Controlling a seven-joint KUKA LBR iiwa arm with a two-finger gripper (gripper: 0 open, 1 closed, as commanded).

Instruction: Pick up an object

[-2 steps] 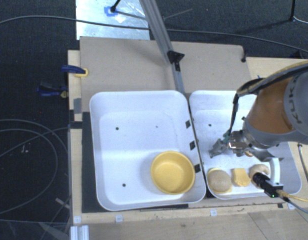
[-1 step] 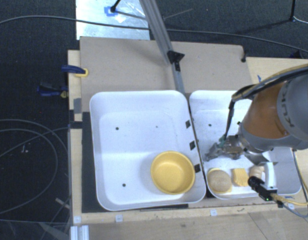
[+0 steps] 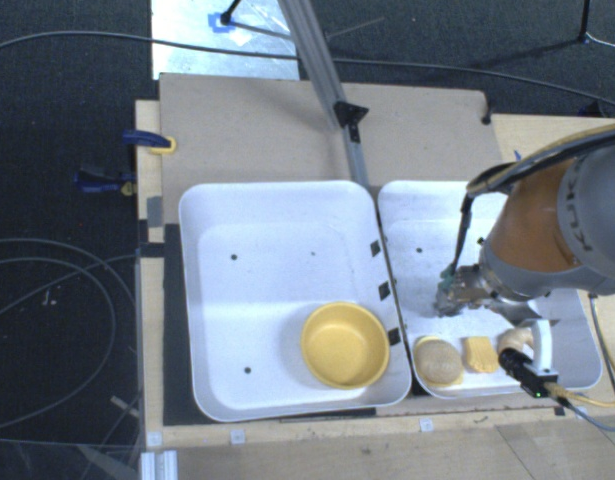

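A yellow bowl sits in the near right corner of the left bin. In the right bin, along the near wall, lie a round beige lump, a small yellow block and a pale rounded piece. My gripper hangs low over the right bin's floor, just behind the lump and the block and apart from them. Nothing is visibly in its grasp. The grey and orange arm covers the bin's right part.
A slanted metal pole crosses above the back of the bins. A black and white part of the arm hangs over the right bin's near corner. A blue clamp sits at the bench's left edge.
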